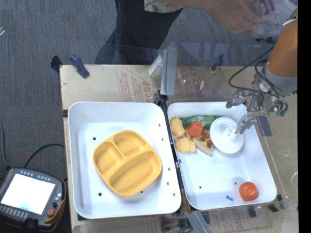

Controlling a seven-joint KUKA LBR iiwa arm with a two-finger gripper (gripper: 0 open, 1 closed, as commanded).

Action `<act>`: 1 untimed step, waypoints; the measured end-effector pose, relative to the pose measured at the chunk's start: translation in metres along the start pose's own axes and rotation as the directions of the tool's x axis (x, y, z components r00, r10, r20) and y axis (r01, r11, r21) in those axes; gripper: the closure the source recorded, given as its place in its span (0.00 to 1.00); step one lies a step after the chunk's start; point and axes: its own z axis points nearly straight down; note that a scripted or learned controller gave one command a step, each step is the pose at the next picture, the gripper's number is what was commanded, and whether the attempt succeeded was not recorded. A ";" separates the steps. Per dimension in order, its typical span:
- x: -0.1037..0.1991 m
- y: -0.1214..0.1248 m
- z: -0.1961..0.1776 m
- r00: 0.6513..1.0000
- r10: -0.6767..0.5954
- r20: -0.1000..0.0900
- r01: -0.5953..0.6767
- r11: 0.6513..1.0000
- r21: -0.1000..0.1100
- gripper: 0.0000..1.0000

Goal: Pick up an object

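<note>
White plastic fills most of what we see: two shallow bins sit side by side on the bench, the left bin (77,130) and the right bin (265,171). In the left one lies a yellow divided plate (127,162), tilted slightly, taking up the middle. In the right bin, a cluster of toy food sits toward ten o'clock: a piece of corn (177,127), a green vegetable (201,120) behind it, a red pepper-like piece (195,129), a second yellow corn chunk (185,145), and a pizza slice (204,144) partly under the others. Just beside them, at about twelve o'clock in the bin, rests a small white bowl (227,135). An orange-red tomato (248,191) lies alone at five o'clock, well apart from the rest. We see the gripper (244,124) coming in from three o'clock, its tip over the bowl's right edge; we cannot tell how its tool end stands. A person's hand (238,11) shows blurred at twelve o'clock beyond the bench.
</note>
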 end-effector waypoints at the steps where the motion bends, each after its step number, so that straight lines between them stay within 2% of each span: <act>1: -0.004 0.026 0.110 0.993 0.119 0.009 -0.119 0.993 0.001 0.00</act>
